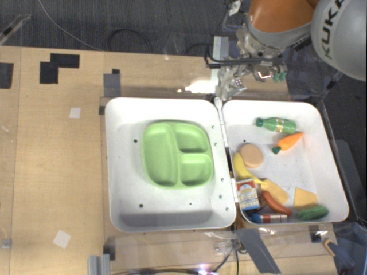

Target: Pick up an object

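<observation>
Green divided tray (176, 154) in left bin (123, 125); toy foods (269, 196) fill right bin (321, 153).

My gripper (232, 85) hangs just beyond the far rim of the right bin (328, 148), near its corner with the left bin (114, 165). In the right bin lie a green bottle (275, 124), a carrot (288, 141) and a banana (240, 167); a green divided plate (176, 154) sits in the left.

Below the gripper (232, 87), a divided plate (176, 154) lies lower left, a bottle (276, 124) and carrot (287, 142) lower right.
</observation>
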Controlling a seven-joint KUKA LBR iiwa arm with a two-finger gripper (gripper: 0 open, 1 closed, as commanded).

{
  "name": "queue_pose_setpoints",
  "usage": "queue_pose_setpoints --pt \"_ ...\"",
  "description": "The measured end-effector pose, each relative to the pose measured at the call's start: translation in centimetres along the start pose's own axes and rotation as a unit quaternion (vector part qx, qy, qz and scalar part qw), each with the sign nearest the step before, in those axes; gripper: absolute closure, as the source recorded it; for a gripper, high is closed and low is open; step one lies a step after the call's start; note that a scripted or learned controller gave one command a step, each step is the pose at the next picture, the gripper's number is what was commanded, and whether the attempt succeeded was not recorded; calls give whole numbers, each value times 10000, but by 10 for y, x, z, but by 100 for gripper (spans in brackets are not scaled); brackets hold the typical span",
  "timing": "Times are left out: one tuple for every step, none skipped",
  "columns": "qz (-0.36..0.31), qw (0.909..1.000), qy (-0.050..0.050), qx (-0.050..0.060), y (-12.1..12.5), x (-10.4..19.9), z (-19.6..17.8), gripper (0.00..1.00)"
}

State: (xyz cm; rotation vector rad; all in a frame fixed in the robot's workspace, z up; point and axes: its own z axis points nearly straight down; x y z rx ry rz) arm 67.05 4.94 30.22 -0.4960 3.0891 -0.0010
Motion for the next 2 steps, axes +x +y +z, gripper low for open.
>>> queue_pose_setpoints --pt "-221 9998 5 -9 20 -6 9 100" --pt "-396 9992 -4 11 -42 13 -9 100"
